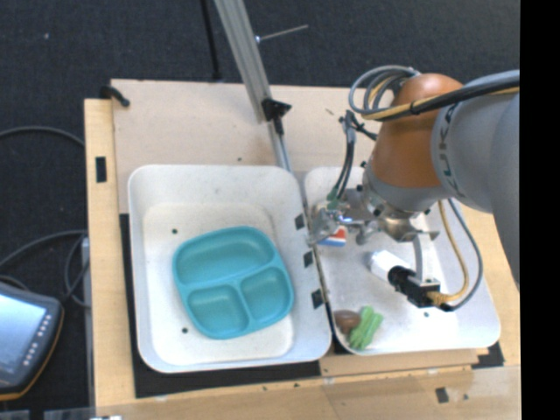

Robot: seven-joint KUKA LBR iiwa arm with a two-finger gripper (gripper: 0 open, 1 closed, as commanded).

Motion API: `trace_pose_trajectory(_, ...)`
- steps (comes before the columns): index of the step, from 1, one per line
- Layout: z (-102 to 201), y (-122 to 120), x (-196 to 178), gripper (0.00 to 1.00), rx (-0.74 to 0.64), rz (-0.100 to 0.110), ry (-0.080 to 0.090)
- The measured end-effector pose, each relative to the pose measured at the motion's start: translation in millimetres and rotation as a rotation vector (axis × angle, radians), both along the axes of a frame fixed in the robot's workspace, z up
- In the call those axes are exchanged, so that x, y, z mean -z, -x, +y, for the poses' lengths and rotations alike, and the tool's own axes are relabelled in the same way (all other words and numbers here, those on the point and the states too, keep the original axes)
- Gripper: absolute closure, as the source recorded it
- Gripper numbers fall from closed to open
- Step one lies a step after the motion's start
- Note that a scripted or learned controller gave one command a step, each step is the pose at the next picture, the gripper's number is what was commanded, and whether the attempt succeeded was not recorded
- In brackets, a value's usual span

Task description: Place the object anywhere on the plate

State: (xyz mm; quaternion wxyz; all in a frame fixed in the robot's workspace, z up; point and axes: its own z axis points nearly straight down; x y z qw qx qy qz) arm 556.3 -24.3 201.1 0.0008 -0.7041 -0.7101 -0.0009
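Saw a tan wooden bench [192, 121] on dark carpet [87, 24], with two shallow white bins side by side: left bin [144, 182], right bin [472, 322]. Noted an aluminium rail [241, 38] slanting up from between them. Found a green item [367, 328] touching a brown one [347, 320] in the right bin's near-left corner. Spotted a handheld screen [26, 335] on the floor, lower left.

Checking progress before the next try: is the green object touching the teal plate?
Apart. The camera view shows the green object in the right bin, the teal plate in the left bin.
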Motion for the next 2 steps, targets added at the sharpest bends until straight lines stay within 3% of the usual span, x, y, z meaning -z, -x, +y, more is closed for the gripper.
trace_pose_trajectory(1, -22.5, 36.8, -46.4, 0.00, 0.010, -0.005, 0.003)
trace_pose_trajectory(2, -18.7, 67.1, -43.9, 0.00, 0.013, 0.000, 0.004)
